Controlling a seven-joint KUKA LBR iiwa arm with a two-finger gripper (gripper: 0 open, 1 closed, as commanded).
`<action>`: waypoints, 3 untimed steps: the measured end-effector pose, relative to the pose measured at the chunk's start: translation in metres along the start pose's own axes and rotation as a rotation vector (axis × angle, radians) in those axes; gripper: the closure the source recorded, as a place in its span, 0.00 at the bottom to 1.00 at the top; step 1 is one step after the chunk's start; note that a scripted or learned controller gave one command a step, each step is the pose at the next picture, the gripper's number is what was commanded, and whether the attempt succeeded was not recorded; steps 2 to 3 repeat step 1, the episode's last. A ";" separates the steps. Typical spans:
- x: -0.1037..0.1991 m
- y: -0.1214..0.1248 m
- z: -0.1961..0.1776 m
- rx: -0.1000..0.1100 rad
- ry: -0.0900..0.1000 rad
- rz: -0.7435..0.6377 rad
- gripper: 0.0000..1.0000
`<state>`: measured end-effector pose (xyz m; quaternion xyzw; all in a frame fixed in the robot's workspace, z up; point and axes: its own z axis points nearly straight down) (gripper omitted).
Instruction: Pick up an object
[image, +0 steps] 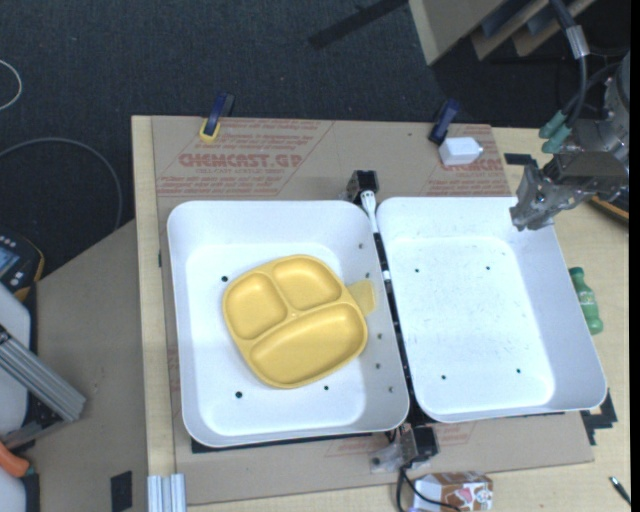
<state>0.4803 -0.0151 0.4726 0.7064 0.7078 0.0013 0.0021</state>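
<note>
Start at the near edge of the surface (300, 470): you have a small brown-and-white packet (462, 491) lying below the right bin, and nothing there that matters for the pick.

Move up and you reach the two white bins, counted as one left bin (190, 300) and one right bin (480, 380), touching along their inner rims. In the left bin lies your one candidate, a yellow divided plate (294, 320) with three compartments, resting flat and turned at a slant, roughly in the middle of that bin. The right bin shows only bare, speckled floor.

Farther back, the pincer (532, 212) hangs over the far right corner of the right bin, well apart from the plate. You cannot tell from here how far it is spread, and nothing is visible in its grip.

Judged from this, you are at the approach step, with the grasp itself not yet made. The next move calls for carrying the pincer leftward across the shared rims to the left bin, then lowering onto a plate edge or a divider ridge, since the flat, broad body offers little else to close on.

At the far edge you have two clamps (214, 117) on the board and one small white block (460, 151).
</note>
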 end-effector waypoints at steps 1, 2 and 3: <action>0.093 -0.002 0.066 0.011 0.002 -0.005 1.00; 0.093 -0.002 0.066 0.011 0.002 -0.005 1.00; 0.093 -0.002 0.066 0.011 0.002 -0.005 1.00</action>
